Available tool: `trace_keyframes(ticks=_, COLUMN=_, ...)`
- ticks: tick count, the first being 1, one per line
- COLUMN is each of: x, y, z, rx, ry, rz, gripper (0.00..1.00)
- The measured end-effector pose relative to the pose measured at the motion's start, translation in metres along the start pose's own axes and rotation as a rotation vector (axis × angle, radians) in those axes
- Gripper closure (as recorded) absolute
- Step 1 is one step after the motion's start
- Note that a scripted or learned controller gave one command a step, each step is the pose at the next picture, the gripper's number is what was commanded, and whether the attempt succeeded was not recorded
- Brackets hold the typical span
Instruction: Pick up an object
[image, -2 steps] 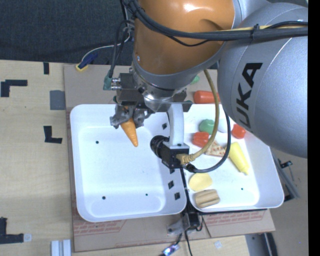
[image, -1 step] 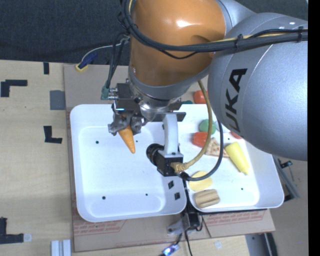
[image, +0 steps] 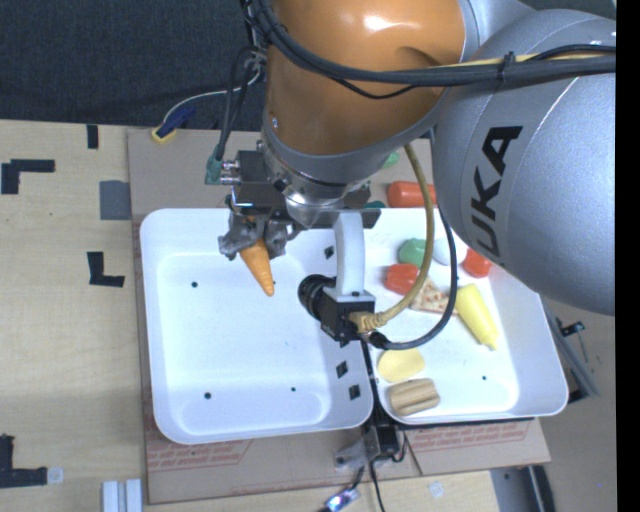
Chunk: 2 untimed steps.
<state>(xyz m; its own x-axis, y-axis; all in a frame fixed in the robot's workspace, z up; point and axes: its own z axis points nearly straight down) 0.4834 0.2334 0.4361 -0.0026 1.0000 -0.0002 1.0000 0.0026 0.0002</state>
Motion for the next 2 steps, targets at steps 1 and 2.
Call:
trace_keyframes(ticks=1, x=-0.0002, y=0.0, z=-0.0035, rx=0.001, ry=-0.001, rz=0.001, gripper=1.0)
trace_keyframes(ticks=2, x=-0.0002, y=-0.0001, z=-0.002, rx=0.003, ry=-0.001, rz=0.001, gripper=1.0)
